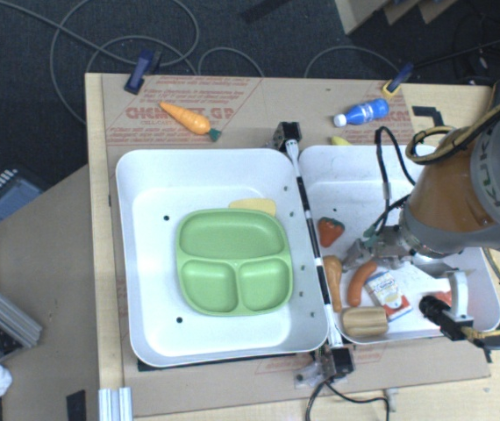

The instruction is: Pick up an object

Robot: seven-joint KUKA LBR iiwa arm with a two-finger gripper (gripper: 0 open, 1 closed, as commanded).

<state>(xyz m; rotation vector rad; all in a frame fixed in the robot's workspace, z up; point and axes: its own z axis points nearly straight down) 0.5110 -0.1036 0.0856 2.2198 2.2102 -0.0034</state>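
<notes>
My gripper (368,251) hangs low in the right bin (355,167), just above a reddish sausage (358,285). An orange carrot-like piece (332,279) lies to the sausage's left, along the bin's left wall. A red strawberry (330,230) sits a little farther back. A white and red packet (390,289) lies right of the sausage, and a brown bread roll (364,323) rests at the front edge. A small red item (443,300) shows beside the black part of the arm. The arm's body hides the bin's right side.
The left bin (145,235) holds a green divided plate (232,261) with a yellow piece (252,206) behind it. On the bench behind the bins lie a carrot (189,117), a blue bottle (361,112) and a small yellow item (339,140). Cables loop near the arm.
</notes>
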